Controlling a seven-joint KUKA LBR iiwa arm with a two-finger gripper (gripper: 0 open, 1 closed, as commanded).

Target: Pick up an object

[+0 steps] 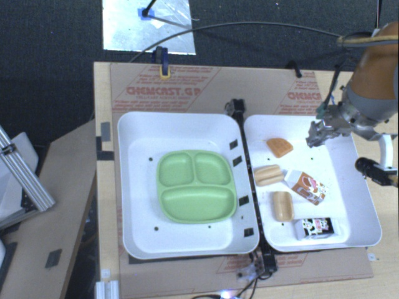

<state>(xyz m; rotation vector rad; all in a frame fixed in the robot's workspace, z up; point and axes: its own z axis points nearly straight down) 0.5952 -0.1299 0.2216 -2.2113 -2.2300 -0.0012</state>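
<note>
Left bin holds a green divided plate, centre-left of frame. Right bin carries the pickable items: orange bread-like piece, hot-dog bun, second tan bun, small brown-and-white carton, black-and-white carton at lower right. Gripper hangs at upper right over the bin's back area, right of the orange piece, apart from it. Grip state: cannot tell at this resolution; nothing seen between its tips. Judgement: no object lifted yet; approach, grasp and lift all remain.

Robotics lab, taped bench, white bins, aluminium framing, cables
</note>
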